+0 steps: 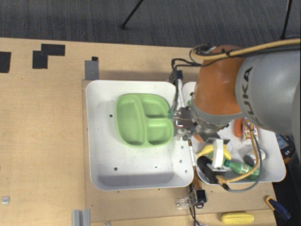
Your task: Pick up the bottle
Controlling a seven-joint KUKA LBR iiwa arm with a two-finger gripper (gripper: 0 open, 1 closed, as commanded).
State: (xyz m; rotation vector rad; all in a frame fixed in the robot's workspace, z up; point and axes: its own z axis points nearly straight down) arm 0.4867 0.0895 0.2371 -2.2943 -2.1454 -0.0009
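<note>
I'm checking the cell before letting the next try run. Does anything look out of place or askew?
Mostly tidy: the green divided plate lies flat in the left bin. One stray: a yellow object lies on the bench outside the bins. The right bin is a crowded jumble under the arm, with the green bottle lying on its side.

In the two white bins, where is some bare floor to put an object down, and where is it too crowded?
The left bin has bare floor along its left wall and in front of the green divided plate, toward the near rim. The right bin is crowded: the arm hangs over it, and a green bottle, a yellow object and cables lie packed together there.
</note>
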